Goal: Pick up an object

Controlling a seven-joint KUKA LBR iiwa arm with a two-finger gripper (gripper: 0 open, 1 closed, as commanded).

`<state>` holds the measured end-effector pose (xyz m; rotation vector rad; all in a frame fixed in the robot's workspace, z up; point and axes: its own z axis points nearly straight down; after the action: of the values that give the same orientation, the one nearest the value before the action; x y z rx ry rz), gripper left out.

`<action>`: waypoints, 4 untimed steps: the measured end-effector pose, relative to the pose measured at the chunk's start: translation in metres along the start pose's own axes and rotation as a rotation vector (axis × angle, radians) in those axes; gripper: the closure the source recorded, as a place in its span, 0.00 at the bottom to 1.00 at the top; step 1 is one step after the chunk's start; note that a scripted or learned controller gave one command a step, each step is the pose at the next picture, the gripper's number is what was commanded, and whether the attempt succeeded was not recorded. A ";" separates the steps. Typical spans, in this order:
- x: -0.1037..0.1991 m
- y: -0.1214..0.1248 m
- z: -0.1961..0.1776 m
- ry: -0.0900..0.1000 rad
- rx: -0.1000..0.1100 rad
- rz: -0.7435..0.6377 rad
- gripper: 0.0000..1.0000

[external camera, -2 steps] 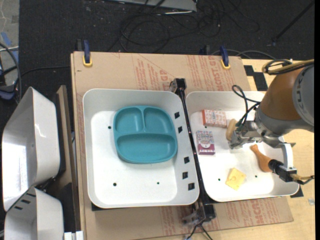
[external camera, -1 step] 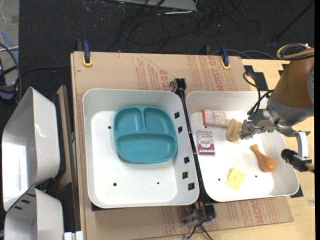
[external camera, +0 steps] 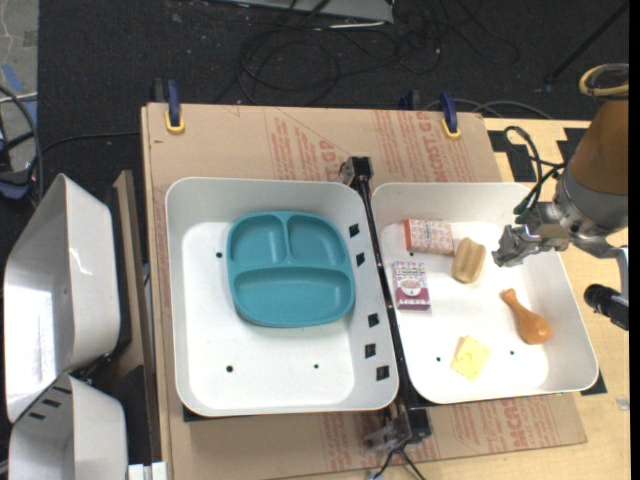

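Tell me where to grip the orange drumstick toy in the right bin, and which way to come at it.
Grip the drumstick on its thin handle end, which points up-left toward the gripper, or just where it widens. Come straight down from above, with the fingers closing across its narrow width. It lies flat and diagonal on the right bin floor, apart from the tan bread-like piece and the yellow block, so there should be room either side.

Teal divided plate (external camera: pixel 291 269) in white left bin (external camera: pixel 195 368), right white bin (external camera: pixel 570 358) with tan bread roll (external camera: pixel 468 261), orange drumstick (external camera: pixel 527 318), yellow cheese wedge (external camera: pixel 470 357), purple patterned box (external camera: pixel 410 286), pink-and-white speckled packet (external camera: pixel 429 235)
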<state>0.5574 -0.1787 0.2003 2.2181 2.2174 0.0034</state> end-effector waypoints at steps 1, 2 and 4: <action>0.000 0.001 -0.020 0.001 0.002 -0.003 1.00; 0.058 -0.005 -0.014 0.004 0.007 -0.008 1.00; 0.160 -0.031 -0.007 0.005 0.007 -0.009 1.00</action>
<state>0.5260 -0.0183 0.2065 2.2144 2.2334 0.0004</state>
